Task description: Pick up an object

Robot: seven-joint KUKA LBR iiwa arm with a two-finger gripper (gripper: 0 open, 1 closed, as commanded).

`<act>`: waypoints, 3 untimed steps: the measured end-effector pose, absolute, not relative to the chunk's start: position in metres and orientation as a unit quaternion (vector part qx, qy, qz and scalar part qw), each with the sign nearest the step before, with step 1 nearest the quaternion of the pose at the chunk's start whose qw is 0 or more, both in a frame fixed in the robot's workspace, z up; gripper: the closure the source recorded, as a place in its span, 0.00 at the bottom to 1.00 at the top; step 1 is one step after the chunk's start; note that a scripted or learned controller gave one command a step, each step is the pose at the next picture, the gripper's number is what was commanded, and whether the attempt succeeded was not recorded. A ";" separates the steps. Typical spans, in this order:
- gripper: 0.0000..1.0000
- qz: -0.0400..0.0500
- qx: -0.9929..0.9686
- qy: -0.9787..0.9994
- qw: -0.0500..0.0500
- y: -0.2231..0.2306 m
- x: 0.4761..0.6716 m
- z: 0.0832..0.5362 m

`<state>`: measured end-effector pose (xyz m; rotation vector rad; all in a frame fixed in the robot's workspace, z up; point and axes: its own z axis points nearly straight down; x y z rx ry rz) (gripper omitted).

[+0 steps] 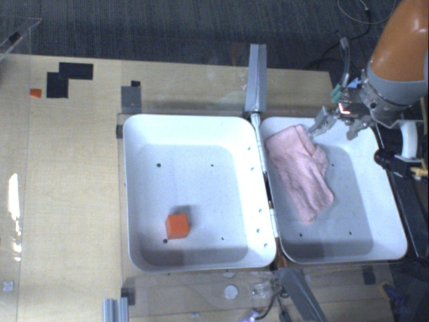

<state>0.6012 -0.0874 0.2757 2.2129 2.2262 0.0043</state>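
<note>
The two-finger end effector (333, 127) hangs over the right white bin (385, 230), fingers spread apart, gripping nothing, one tip at the upper corner of the crumpled pink cloth (300, 170). A small orange cube (177, 226) sits in the left white bin (144, 180).

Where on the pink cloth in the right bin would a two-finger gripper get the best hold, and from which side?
Probably the raised fold along the pink cloth's upper right, near the gripper. The cloth lies crumpled and limp in the right bin, so a straight-down pinch across that ridge should gather more fabric than its flatter lower end.
</note>
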 end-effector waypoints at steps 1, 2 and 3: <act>0.00 0.001 0.749 0.663 0.001 -0.098 0.633 0.115; 0.00 0.002 0.659 0.752 0.002 -0.115 0.595 0.107; 0.00 0.005 0.639 0.769 0.007 -0.116 0.573 0.091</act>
